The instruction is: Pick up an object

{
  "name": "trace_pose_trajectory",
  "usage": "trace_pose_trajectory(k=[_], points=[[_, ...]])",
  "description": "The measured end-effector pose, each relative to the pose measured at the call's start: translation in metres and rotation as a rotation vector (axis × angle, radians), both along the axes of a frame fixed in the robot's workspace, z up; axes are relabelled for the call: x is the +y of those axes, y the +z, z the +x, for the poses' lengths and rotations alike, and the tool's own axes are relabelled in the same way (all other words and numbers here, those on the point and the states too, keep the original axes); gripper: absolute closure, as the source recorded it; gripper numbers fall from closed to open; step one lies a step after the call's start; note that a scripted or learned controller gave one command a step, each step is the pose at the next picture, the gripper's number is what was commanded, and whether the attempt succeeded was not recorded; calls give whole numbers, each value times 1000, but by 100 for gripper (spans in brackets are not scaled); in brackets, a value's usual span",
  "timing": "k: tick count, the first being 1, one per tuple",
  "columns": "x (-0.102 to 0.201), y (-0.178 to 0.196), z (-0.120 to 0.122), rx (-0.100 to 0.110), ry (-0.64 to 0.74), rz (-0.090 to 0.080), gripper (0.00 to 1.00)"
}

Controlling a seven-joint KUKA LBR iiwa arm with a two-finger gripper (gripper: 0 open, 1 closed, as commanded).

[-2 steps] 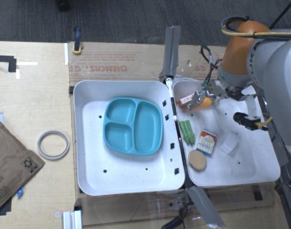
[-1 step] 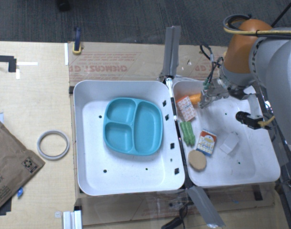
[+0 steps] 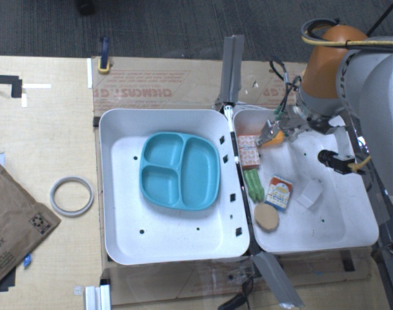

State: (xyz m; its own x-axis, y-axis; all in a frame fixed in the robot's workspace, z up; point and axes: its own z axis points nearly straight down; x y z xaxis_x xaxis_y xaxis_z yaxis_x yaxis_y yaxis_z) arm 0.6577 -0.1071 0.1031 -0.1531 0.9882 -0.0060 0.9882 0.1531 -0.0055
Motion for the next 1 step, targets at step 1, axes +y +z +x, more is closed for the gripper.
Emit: trace_pose_trajectory(k=[1], points=[[-9, -8, -57, -4, 105, 6, 0]])
